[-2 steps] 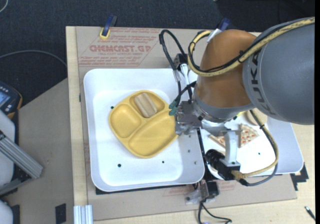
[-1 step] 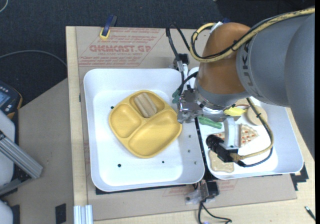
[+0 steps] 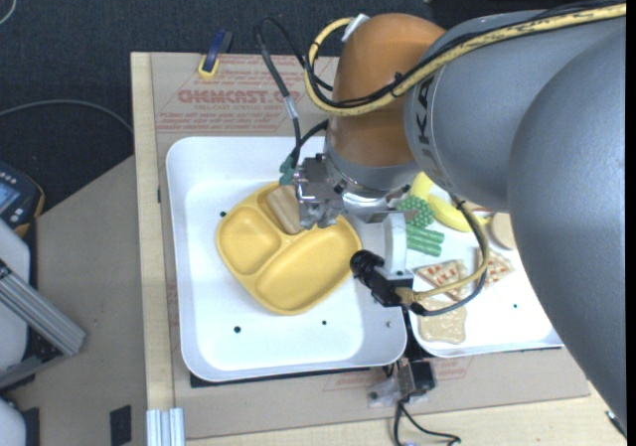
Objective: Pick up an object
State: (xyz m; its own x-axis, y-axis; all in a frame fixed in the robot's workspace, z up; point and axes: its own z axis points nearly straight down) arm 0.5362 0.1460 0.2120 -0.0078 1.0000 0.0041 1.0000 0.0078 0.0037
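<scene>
A yellow divided plate (image 3: 283, 257) lies tilted in the middle of the left white bin (image 3: 199, 265). A tan, bread-like piece (image 3: 282, 206) sits at the plate's upper edge. My gripper (image 3: 316, 198) hangs below the orange wrist band (image 3: 383, 86) and reaches down to the plate's upper right rim, right beside the tan piece. The wrist body hides its tips, so I cannot see whether anything is held.
The right bin (image 3: 517, 340) holds a yellow banana-like piece (image 3: 444, 208), a green ribbed piece (image 3: 421, 225), a patterned cracker (image 3: 443, 275) and a tan cookie (image 3: 446, 327). A black cable plug (image 3: 374, 277) hangs over the divide between the bins. The grey arm covers most of the right side.
</scene>
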